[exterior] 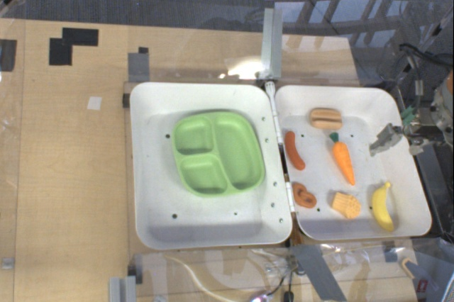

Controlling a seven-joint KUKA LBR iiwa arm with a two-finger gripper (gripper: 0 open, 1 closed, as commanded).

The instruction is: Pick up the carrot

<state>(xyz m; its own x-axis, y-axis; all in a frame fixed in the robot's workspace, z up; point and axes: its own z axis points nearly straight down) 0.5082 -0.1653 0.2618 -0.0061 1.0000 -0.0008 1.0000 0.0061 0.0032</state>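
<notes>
Lying near the middle of the right bin (408,152), the carrot (343,160) points its green top toward the far side and its orange tip toward the near side, tilted slightly to the right. It rests free on the white floor, apart from everything around it.

Far of the carrot sits a hot dog bun (325,118), close to the green top but not touching it. Left of the carrot lies a red sausage (294,150), slanted along the bin's left wall. Nearer the camera, a small brown pretzel-like piece (305,196) sits in the near-left part of the bin, a yellow corn piece (346,205) lies just right of it, and a banana (383,206) curves along the near-right corner.

At the right side of this bin, the gripper (386,138) reaches in over the right edge, its grey tip hanging to the right of the carrot and clear of it. Nothing shows between its fingers, and whether they are spread or pressed together cannot be told from this angle.

Beside it, the left bin (152,208) holds a green divided plate (216,153) with three compartments, lying flat near the centre of the bin.
</notes>
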